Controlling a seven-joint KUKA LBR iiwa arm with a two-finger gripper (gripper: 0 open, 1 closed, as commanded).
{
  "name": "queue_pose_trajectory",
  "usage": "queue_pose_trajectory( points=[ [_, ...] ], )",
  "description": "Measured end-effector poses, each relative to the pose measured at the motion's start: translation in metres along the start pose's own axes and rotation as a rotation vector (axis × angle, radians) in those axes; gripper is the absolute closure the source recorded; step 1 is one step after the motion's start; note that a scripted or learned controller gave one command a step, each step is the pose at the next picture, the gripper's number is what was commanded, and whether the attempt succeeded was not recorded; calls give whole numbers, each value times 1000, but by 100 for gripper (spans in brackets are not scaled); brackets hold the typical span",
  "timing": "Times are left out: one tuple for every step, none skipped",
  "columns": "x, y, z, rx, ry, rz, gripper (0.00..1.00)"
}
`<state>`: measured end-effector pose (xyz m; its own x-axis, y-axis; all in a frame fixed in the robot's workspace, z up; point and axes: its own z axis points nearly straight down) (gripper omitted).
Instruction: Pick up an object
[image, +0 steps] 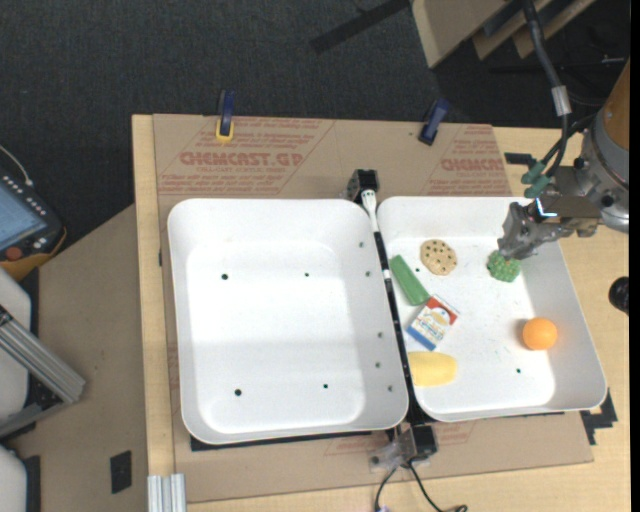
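My gripper (512, 250) hangs over the back of the right bin (570, 385), reaching in from the right. A small green, broccoli-like object (504, 267) lies right at its tip, touching it or just under it; I cannot tell whether it is gripped. Other objects in the same bin are a round speckled cookie (438, 257), a green block (407, 279) by the left wall, a small white, red and blue carton (433, 324), a yellow piece (432, 369) at the front left, and an orange ball (540, 333) at the right.
The left bin (200, 400) sits beside the right one, their walls meeting at a black divider (383, 275). Both rest on a cardboard sheet (290, 155) held by two clamps at the back. A cable runs down to the wrist.
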<state>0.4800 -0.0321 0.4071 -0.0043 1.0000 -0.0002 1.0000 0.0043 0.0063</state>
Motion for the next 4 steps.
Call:
queue_pose_trajectory(
  points=[
    [41,-2,66,14,1,0,100],
    [70,0,44,2,1,0,100],
    [68,0,34,1,0,2,100],
    [82,0,-3,0,1,2,100]
  ],
)
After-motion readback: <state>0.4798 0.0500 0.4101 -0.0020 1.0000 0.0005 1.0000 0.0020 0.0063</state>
